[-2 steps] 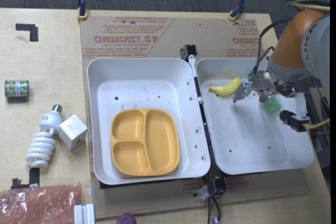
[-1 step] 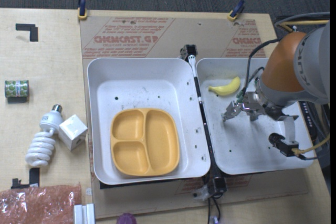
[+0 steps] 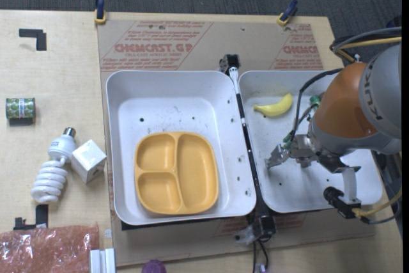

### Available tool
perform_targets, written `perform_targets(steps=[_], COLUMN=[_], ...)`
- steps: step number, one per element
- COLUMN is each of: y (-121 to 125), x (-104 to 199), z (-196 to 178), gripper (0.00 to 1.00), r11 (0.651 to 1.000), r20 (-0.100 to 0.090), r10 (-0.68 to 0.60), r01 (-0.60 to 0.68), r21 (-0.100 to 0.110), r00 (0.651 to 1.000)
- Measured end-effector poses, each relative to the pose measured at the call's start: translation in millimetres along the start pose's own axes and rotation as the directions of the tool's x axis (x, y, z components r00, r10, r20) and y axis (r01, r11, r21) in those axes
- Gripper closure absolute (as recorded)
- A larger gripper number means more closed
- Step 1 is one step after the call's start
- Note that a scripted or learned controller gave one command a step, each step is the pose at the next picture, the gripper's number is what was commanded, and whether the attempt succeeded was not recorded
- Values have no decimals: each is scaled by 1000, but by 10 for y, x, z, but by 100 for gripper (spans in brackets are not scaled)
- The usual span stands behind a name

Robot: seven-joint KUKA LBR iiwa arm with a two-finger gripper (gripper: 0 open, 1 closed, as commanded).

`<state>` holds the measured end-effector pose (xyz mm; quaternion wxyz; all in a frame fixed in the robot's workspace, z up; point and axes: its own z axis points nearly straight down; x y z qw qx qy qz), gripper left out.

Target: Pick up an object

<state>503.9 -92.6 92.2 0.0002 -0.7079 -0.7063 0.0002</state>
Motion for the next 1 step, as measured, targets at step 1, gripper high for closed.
perform_targets(steps=[1], y=[13], x=[-7], z=[-99], gripper=[100], r11=[1000], r20=[1], r10=[2], r01=[-2], r21=[-3], r00=[1000])
